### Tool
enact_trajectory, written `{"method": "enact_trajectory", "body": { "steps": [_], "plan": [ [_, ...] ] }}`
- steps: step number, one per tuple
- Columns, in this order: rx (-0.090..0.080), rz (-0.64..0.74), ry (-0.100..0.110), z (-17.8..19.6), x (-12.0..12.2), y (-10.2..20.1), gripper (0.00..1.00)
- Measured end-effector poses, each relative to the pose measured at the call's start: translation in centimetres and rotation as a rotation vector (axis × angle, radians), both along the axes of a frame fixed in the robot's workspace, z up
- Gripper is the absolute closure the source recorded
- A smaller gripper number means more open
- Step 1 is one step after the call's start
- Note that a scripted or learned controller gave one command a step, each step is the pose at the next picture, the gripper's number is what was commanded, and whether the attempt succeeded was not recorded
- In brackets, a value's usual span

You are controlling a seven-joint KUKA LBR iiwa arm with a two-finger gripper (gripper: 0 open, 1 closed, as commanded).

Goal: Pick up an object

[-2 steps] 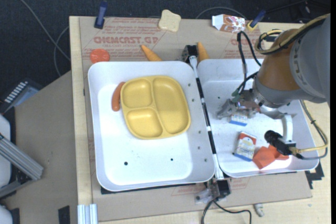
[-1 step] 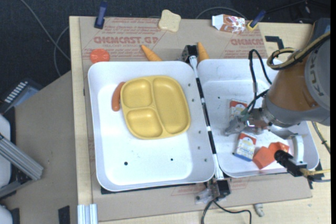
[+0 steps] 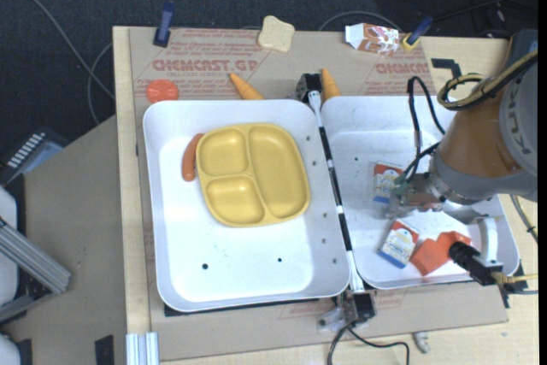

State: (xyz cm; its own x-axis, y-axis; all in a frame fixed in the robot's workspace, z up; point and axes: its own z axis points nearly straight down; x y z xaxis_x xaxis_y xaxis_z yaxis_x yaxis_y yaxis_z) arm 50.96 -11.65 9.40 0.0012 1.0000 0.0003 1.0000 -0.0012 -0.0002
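The hand (image 3: 400, 199) sits low in the right bin (image 3: 359, 132), at the frame's right; whether it is open or closed I cannot tell. Just beside it lie a small carton (image 3: 387, 180) above and a white packet (image 3: 398, 243) and red piece (image 3: 434, 252) below; all look light and thin, likely slippery, best pinched across short sides. The bin's lower rim is close; open floor lies toward the upper left.

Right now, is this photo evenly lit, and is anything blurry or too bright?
In the camera view, light is fairly even; the white bins look bright, nearly washed out; the yellow tray stays sharp; the hand is soft and hard to make out; the floor beyond the bench is dark.
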Motion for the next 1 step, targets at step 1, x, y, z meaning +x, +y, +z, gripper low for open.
{"method": "enact_trajectory", "body": {
  "steps": [1],
  "plan": [
    [0.000,0.000,0.000,-0.01,-0.01,0.00,0.00]
  ]
}}
